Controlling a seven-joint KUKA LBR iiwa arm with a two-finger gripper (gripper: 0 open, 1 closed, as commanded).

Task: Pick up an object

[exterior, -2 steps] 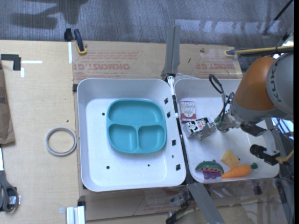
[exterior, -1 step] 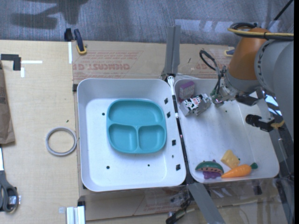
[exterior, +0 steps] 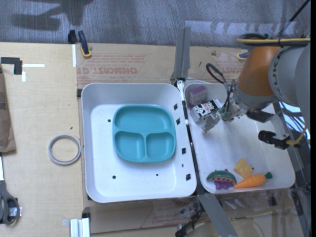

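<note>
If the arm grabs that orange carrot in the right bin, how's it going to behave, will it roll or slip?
The carrot looks like a smooth toy, tapered and rounded, so it may roll or pivot when nudged. Its glossy surface could slip between fingers. It looks small and probably light, and it lies against the bin wall, which may limit sideways rolling.

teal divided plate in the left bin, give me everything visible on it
The teal plate is a rounded-square tray in matte, plastic-looking turquoise, split into three compartments: one wide one across the far side and two smaller ones side by side nearer the camera. Raised ridges separate them. It lies flat and right side up, roughly at the middle of the left bin, resting on its floor. No compartment holds anything, and nothing else touches it. The gripper is over the other bin.
</note>
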